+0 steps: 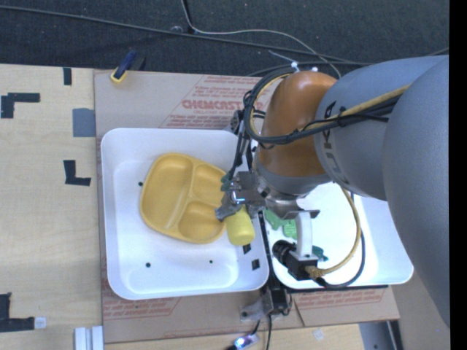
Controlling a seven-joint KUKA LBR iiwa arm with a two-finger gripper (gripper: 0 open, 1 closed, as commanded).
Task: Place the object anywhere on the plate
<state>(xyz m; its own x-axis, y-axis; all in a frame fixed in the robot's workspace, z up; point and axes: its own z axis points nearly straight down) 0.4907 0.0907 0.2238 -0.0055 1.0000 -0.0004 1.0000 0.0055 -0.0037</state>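
Arm: the grey arm (379, 130) reaches in from the right, and its orange band (295, 119) sits over the gap between the two bins.
Gripper: the gripper (228, 200) is low over the right side of the left bin, at the plate's right rim.
Gripper state: I cannot tell whether it is apart or together, because the metal parts overlap from above.
Object: the yellow object (239, 229) is small and rounded, just under the gripper and just beside the plate's lower right rim.
Object and plate: the object is outside the plate, close enough to touch the rim or nearly so. Whether it rests on the bin floor or is clamped by the gripper cannot be told.
Plate: the yellow plate (175, 188) has raised ridges dividing it into compartments. It lies flat in the left bin, in the upper middle.
Left bin: the left bin (109, 203) is white and shallow, with a few small black dots on its floor and two small black squares (250, 256) by its right wall.
Right bin: the right bin (390, 257) is white and largely covered by the arm.
Green thing: a green thing (282, 224) lies in the right bin near its left wall, partly under the wrist.
Under the bins: a cardboard sheet (175, 100) with red print.
Bench: the wooden bench (36, 217) has black tape marks at the left.
Upper left: a small blue and yellow thing (124, 67) lies at the cardboard's corner.
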